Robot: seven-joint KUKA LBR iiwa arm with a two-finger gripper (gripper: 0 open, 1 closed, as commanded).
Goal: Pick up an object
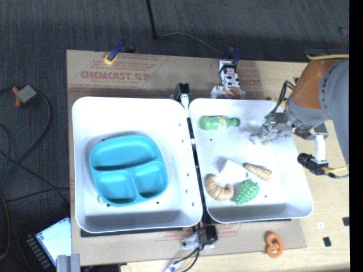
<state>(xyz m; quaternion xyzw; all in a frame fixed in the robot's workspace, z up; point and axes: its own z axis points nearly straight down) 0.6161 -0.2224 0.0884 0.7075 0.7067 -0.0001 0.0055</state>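
The right bin (283, 208) holds a green bottle (219, 122) near its far left corner, a white scrap (231, 169) in the middle, an ice cream cone (258, 171), a croissant (218, 188) and a bunch of green grapes (247, 192) toward the front. My gripper (266, 132) hangs low over the far right part of this bin, right of the bottle and apart from it. Nothing shows between its fingers, and their spacing is unclear. The grey arm with its orange band (309, 89) comes in from the right.
The left bin (85, 152) holds a blue divided tray (129, 169). An orange ring (274, 244) lies on the bench in front of the right bin. A small cow figure (228, 78) stands behind the bins. Cables trail on the floor at left.
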